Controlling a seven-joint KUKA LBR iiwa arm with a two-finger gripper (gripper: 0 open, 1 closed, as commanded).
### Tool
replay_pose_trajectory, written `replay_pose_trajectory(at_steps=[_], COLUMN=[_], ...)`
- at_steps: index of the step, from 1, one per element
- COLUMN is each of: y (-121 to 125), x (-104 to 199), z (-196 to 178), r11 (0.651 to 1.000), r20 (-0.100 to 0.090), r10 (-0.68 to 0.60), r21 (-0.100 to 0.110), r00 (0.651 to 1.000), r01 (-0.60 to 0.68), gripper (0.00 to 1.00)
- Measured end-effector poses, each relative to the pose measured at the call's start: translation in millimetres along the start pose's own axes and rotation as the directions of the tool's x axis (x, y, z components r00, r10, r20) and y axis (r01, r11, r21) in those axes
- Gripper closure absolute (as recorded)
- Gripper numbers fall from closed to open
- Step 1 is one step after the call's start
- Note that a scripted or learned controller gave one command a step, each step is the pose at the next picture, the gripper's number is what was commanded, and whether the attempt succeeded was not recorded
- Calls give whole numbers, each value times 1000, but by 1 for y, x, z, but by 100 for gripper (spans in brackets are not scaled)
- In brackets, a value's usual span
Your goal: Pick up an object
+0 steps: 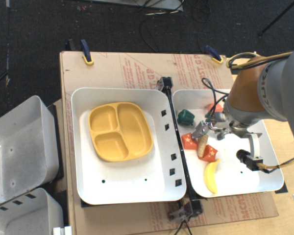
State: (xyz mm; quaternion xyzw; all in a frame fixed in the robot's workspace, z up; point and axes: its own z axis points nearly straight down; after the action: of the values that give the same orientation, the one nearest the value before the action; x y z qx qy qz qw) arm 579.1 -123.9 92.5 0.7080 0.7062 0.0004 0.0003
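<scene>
Over the right-hand shallow white bin the grey arm with its orange band is bent low from the right, and the two-finger gripper is seen just above a tan, elongated object; how far its fingers are parted cannot be told. Both bins are borne on a brown cardboard-covered bench above dark carpet with cables. A yellow three-compartment plastic plate is held in the left bin; a yellow banana, red blocks and a dark green object are scattered in the right.
</scene>
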Motion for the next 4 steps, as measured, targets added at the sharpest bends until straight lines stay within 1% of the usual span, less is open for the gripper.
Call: replay_pose_trajectory(at_steps=[1, 2, 3, 4], y=[3, -4, -11, -10], x=[1, 7, 14, 17], z=[-14, -68, -124, -166], r11=[1000, 1000, 1000, 1000], r20=[-2, 1, 1, 1], r10=[-1, -5, -6, -7], r21=[-9, -4, -4, -4], r00=[1000, 1000, 1000, 1000], r01=[1, 5, 6, 7], gripper=[100, 100, 100, 100])
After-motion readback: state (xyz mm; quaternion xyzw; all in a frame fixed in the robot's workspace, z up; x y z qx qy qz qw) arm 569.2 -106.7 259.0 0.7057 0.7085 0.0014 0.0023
